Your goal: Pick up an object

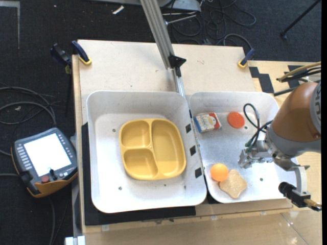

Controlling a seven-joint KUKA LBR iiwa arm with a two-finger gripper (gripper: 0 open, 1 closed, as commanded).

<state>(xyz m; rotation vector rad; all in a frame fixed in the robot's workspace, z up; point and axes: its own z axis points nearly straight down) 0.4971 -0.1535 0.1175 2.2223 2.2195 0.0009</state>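
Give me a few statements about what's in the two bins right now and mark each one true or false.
1. The yellow tray lies in the left bin. True.
2. The orange ball sits inside the tray. False: it is in the right bin, beside the bread.
3. The carton and red disc share the right bin. True.
4. The gripper is over the left bin. False: it is over the right bin.

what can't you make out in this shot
- Pincer, camera view: small and dark below the arm's wrist, so its grip state is unreadable.
- Carton in the right bin: label print too small to read.
- Arm: cut off by the right edge.
- Pale item beside the orange ball: too blurred to identify.
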